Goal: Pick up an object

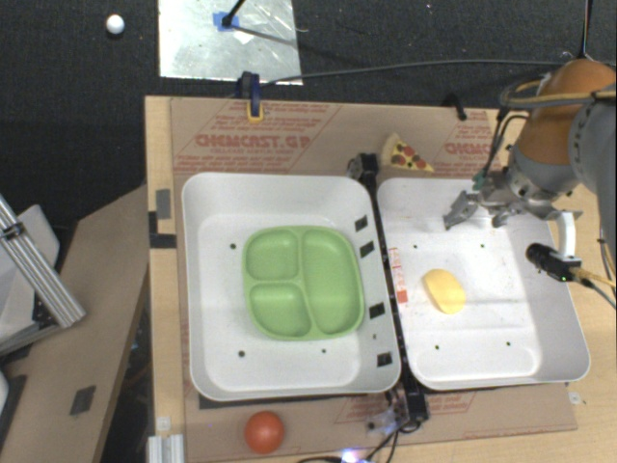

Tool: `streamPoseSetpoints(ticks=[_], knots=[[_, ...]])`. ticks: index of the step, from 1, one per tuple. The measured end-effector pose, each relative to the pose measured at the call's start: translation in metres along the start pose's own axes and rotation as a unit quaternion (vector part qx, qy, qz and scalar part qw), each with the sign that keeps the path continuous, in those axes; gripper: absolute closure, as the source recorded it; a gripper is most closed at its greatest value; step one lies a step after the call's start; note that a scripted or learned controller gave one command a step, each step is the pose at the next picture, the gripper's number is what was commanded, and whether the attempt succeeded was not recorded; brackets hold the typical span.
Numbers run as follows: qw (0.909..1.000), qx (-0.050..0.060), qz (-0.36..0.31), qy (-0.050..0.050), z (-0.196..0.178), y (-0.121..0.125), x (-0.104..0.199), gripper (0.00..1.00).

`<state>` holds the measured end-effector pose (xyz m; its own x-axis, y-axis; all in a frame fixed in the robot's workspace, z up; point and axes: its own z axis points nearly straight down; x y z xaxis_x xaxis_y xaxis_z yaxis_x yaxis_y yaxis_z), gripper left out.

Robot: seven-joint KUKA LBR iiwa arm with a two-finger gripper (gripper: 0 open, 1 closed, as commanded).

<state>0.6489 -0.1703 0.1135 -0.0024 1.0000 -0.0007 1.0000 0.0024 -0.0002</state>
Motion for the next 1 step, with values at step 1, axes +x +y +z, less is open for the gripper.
streamPoseSetpoints(ticks=[1], knots=[[1.0000,-0.003,-0.001,0.000,-0.0136,0.0018,0.0001,1.00]])
